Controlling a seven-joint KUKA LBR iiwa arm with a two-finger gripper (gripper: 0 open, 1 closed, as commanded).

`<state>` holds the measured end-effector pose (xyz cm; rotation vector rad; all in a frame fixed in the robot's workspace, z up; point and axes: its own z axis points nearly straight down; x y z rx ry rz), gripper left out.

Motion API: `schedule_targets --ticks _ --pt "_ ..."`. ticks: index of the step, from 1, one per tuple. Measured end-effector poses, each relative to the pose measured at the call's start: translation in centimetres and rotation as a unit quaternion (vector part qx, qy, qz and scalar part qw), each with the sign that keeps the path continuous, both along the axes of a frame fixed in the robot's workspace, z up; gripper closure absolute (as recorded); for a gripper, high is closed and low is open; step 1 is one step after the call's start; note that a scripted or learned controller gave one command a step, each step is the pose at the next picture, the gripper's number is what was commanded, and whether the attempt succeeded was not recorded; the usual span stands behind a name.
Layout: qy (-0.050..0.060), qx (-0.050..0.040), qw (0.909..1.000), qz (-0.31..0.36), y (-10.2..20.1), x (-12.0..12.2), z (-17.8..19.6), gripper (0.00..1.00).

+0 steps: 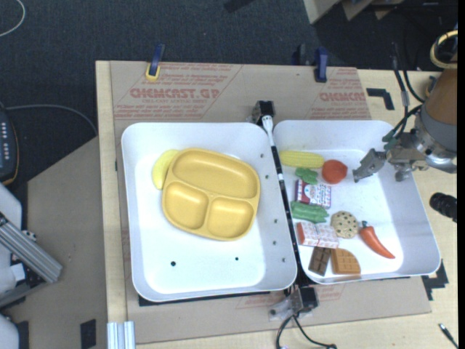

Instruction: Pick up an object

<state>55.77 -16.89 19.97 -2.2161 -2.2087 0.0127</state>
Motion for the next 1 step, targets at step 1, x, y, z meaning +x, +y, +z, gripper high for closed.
schedule_targets --ticks 1 --pt "-0.007 -0.0015 1.0 0.002 0.02 0.32 0.75 0.0"
